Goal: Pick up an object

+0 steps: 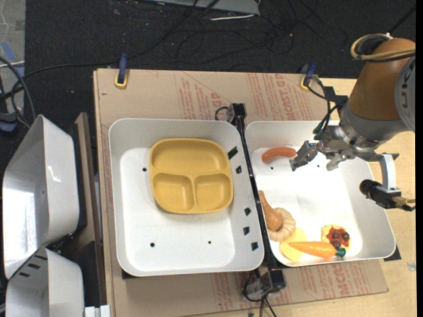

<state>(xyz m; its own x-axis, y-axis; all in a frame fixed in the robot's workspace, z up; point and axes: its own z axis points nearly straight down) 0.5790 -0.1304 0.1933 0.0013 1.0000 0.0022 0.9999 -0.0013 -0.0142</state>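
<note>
While fingers [318, 155] hover open, sausage [278, 153] lies beside — unobstructed.

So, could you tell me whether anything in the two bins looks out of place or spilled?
Nothing stands out. The yellow tray lies flat in the left bin. The toy foods sit loose in the right bin, most bunched at its near edge, a sausage apart beside the pincer.

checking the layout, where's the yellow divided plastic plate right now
The yellow divided plastic plate lies in the left white bin, toward its upper middle, across the divider from the orange sausage.
</note>
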